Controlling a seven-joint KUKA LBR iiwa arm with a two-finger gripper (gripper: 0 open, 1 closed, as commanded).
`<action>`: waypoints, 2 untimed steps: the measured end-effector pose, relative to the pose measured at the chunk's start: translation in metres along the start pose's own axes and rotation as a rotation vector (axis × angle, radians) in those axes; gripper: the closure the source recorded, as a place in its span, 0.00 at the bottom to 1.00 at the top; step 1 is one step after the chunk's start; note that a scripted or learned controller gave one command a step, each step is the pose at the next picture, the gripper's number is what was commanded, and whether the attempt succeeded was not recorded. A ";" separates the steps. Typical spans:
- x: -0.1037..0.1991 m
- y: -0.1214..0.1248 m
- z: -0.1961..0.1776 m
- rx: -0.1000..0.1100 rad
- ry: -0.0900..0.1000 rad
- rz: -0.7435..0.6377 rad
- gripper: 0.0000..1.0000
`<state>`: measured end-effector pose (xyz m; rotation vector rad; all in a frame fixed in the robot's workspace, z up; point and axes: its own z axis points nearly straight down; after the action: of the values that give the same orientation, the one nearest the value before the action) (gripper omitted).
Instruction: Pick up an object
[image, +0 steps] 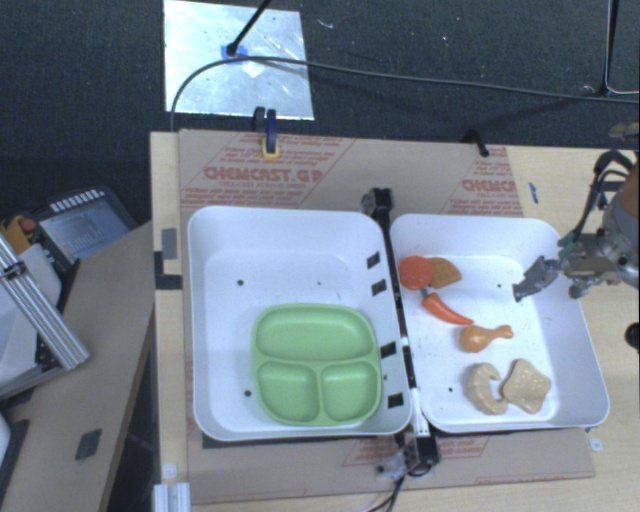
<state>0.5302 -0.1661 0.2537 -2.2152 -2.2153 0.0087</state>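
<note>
Approach step: claw (533, 280) over right bin (575, 300) right edge, jaw state unclear, nothing held. Next: descend onto carrot (445, 309) or drumstick (484, 336) near bin centre.

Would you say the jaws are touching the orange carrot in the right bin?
Apart. The camera view shows the gripper over the right side of the right bin, with bare white floor between it and the carrot.
</note>
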 end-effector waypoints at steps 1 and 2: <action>0.000 0.002 -0.006 -0.012 -0.003 -0.003 0.00; 0.004 0.012 0.051 -0.008 -0.002 -0.002 0.00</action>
<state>0.5415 -0.1621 0.2030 -2.2176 -2.2226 0.0013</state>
